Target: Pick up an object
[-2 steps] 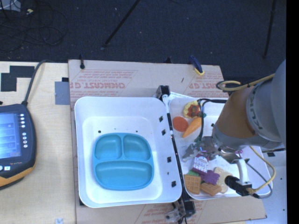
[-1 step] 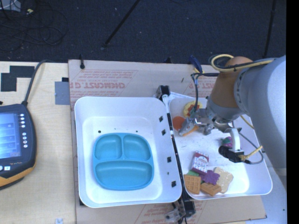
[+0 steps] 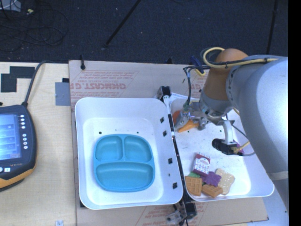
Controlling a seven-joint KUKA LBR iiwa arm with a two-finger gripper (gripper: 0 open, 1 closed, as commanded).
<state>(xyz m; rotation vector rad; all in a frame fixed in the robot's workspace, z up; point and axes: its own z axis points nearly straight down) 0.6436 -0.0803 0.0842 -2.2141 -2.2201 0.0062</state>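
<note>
a: so, nearest the camera first. at the front of the right bin [image 3: 263, 185] sits a cluster of small toy foods: a waffle-like piece [image 3: 193, 184], a purple piece [image 3: 212, 178], a pale biscuit-like piece [image 3: 225, 180] and a small printed packet [image 3: 201, 164], all touching or just beside one another.

b: left bin [image 3: 84, 126]?

a: holds a blue divided plate [image 3: 124, 162], three compartments, lying flat near the middle of the floor.

b: and the tool?

a: the gripper [image 3: 192, 119] is low over the back left part of the right bin, close to the wall shared with the left bin. an orange object [image 3: 187, 125] lies right at its tip, touching or just under it. cannot tell how the gripper stands or whether the orange object is held; the wrist hardware hides that spot.

b: anything else in the right bin?

a: a black cable fitting [image 3: 225, 146] hangs from the arm [image 3: 263, 107] above the bin floor, between the gripper and the toy cluster.

b: farther out?

a: left of the bins, a teach pendant [image 3: 14, 142] rests on the bench with its screen lit. cardboard sheet [image 3: 108, 81] lies under both bins, printed lettering showing behind them.
</note>
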